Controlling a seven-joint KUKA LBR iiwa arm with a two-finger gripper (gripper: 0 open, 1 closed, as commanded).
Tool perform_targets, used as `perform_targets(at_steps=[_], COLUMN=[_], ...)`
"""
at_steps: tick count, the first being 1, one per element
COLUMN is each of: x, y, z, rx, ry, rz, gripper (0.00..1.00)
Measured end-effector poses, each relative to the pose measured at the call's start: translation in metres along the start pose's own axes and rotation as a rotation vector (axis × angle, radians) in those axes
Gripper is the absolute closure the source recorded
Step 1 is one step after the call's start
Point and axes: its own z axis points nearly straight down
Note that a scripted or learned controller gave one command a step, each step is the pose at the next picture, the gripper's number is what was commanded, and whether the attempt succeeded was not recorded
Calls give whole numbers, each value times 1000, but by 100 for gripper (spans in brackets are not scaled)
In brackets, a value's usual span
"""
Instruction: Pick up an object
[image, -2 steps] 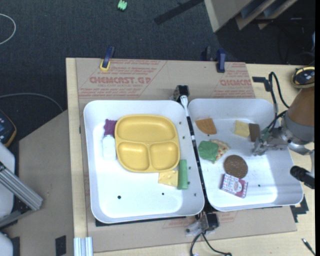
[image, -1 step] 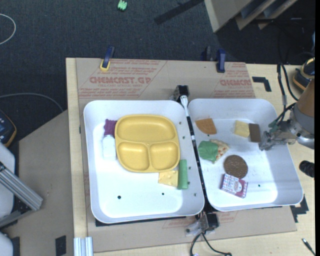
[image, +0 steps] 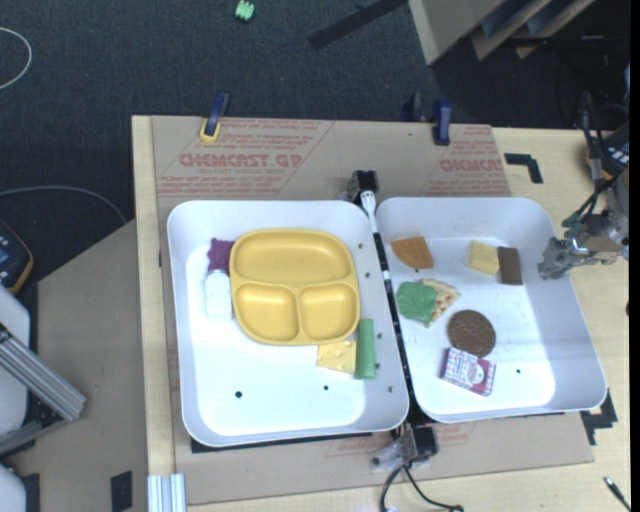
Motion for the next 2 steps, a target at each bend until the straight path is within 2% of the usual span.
perform_targets(at_steps=[1,2], x=[-1,55], y=[1,-9], z=[-27,-17], rx=[3,11], ry=[2,8], rz=[0,-4], gripper=[100,100])
